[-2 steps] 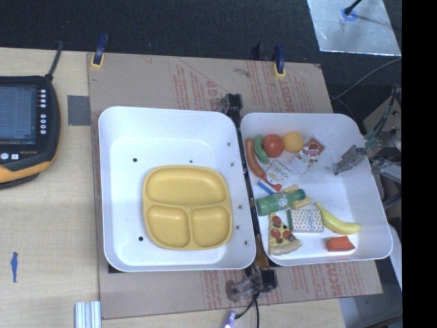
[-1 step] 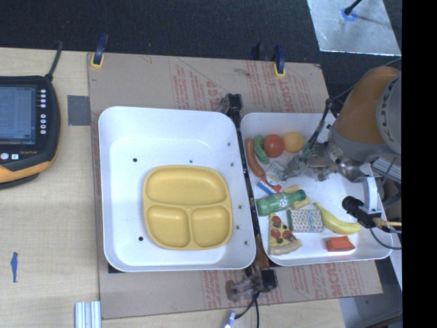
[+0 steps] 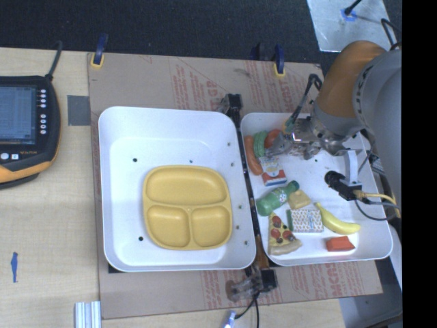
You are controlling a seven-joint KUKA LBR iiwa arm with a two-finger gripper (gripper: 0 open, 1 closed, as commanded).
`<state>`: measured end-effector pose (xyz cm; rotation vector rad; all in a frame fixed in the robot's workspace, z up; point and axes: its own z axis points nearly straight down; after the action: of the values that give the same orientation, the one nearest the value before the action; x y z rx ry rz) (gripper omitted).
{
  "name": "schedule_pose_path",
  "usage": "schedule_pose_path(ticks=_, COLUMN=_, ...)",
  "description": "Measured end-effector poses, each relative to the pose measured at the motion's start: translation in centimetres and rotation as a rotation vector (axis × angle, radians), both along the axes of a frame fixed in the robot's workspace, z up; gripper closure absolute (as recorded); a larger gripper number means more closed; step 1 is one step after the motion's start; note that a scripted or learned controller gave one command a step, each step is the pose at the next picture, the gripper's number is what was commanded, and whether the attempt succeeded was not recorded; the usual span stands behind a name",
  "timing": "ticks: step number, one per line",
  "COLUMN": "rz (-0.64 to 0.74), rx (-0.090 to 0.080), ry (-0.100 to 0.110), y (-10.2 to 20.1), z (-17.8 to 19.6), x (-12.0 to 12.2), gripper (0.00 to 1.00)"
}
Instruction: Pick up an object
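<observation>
The right bin holds a crowd of toy food: a green bottle near its middle, a pizza slice below it, a patterned white box, a banana and a red block toward the lower right, and an orange carrot, a green piece and a red-and-white carton at the upper left. The gripper sits low over the bin's upper part, just right of the carrot group; its opening cannot be told. The left bin holds a yellow three-compartment tray. A teach pendant lies at the far left.
</observation>
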<state>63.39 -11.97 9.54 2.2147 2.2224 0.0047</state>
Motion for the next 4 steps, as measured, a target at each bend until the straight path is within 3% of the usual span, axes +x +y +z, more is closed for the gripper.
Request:
schedule_pose_path(ticks=1, rz=-0.007, rx=-0.002, ry=0.035, y=0.9, z=-0.2, x=1.7, gripper=0.0)
schedule_pose_path(ticks=3, rz=-0.005, rx=0.015, ry=0.036, y=-0.4, z=-0.2, x=1.9, gripper=0.0)
schedule_pose_path(ticks=4, rz=0.002, rx=0.002, ry=0.006, y=0.5, z=-0.1, x=-11.2, gripper=0.0)
